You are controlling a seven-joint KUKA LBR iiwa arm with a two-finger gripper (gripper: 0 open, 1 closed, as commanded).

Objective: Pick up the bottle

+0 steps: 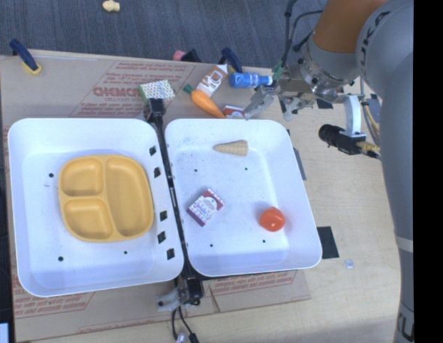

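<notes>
- Right now your end effector (pixel 270 100) hovers past the far rim of the right bin (pixel 301 213); you cannot tell how it is set.
- Just left of it on the counter (pixel 350 277) lies the bottle (pixel 211 81), beside a carrot (pixel 206 103).
- Nearer you than it, inside that bin, sit a cone (pixel 231 148), a small carton (pixel 205 206) and a red ball (pixel 272 219).

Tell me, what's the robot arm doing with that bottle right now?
Gripper above bench, behind right bin; grip unclear. Bottle lying on cardboard outside the bins, not picked up. Carrot right beside it, crowding the grab.
</notes>
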